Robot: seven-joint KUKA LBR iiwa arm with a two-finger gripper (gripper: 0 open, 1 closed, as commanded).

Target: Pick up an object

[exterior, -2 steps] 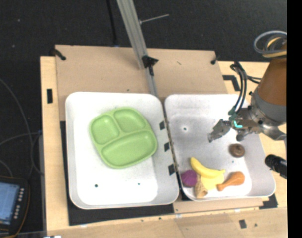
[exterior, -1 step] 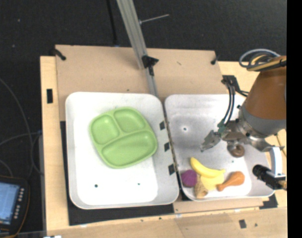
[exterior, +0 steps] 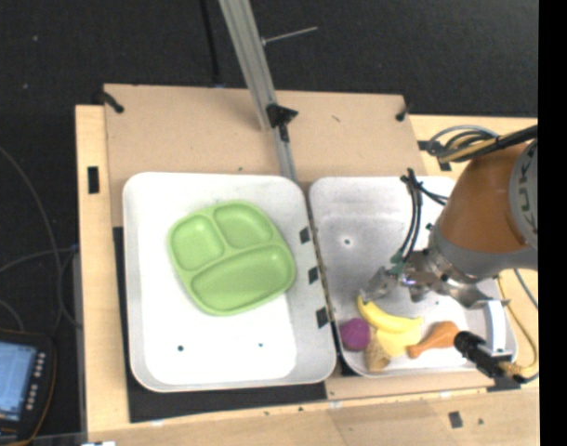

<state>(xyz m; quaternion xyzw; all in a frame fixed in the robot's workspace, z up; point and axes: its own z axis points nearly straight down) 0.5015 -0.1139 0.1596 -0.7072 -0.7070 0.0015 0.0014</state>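
The claw [exterior: 395, 282] sits low over the right bin [exterior: 358, 212], at the near right part of its floor. It is a blurred grey cluster under the wrist, and whether it is apart or together cannot be told. Whether anything is clamped in it cannot be told either. Behind it the arm [exterior: 483, 216] rises toward the right, its orange band broad and cut off by the frame edge.

Just beside the claw, on the near side, lies a yellow banana [exterior: 392, 320], curved, with its upper tip close under the claw. Whether the two touch is hard to make out. To the left of the banana, touching or nearly so, sits a purple ball [exterior: 355, 334] against the bin's left wall. To the right lies an orange piece [exterior: 434, 337], long and tapered, its kind unclear. A tan piece [exterior: 378, 356] is partly tucked under the banana at the near rim, and its shape is too small to read.

That makes four small things in the right bin, one of each.

The left bin [exterior: 218, 351] holds one green plate [exterior: 232, 258] with three compartments, lying flat and turned at a slant. The two bins stand side by side on the bench [exterior: 191, 128].
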